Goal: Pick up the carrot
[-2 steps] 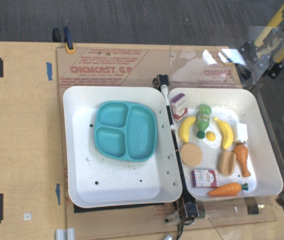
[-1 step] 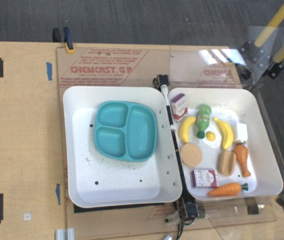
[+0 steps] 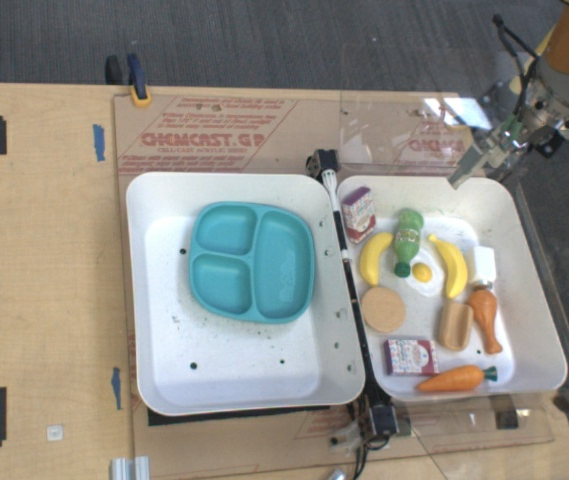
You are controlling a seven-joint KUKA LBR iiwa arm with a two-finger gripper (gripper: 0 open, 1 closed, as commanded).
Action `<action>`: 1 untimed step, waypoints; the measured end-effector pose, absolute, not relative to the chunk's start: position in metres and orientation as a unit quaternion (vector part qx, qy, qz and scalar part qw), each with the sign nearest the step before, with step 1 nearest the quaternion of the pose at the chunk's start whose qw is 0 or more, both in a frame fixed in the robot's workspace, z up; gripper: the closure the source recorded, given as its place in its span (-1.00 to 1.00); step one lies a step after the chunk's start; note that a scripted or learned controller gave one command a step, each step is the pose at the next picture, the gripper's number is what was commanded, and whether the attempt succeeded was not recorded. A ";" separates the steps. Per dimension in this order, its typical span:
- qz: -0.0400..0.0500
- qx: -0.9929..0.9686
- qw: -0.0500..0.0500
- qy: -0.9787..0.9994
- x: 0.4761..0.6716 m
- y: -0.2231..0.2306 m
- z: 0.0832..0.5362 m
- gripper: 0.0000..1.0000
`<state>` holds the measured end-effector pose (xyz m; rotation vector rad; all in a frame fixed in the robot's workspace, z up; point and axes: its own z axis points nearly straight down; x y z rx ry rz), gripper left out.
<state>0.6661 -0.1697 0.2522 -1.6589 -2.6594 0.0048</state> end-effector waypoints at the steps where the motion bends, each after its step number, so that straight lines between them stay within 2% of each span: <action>1: 0.002 -0.494 0.005 -0.869 0.598 -0.196 0.109 -1.00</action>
